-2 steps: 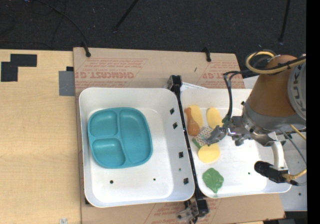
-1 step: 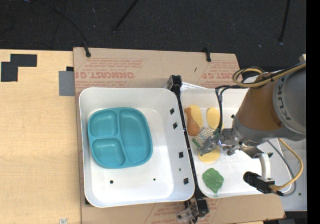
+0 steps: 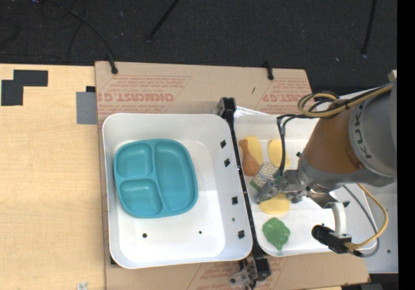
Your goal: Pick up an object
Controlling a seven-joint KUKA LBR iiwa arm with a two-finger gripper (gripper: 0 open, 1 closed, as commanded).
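Note:
My gripper (image 3: 277, 186) is low in the right bin (image 3: 305, 128), reaching in from the right among a cluster of small objects. Just left of it lies a grey checkered piece (image 3: 262, 174). A yellow lump (image 3: 275, 206) sits right below the gripper, partly under it. An orange-brown oblong item (image 3: 248, 156) and a pale yellow item (image 3: 275, 150) lie toward the bin's back. A green lump (image 3: 277, 233) rests near the front edge. I see nothing lifted off the bin floor.
The left bin (image 3: 123, 237) holds a teal divided plate (image 3: 155, 177). A black divider (image 3: 237, 181) runs between the bins. The arm's grey and orange wrist (image 3: 334, 149) and its cables cover the right bin's right half.

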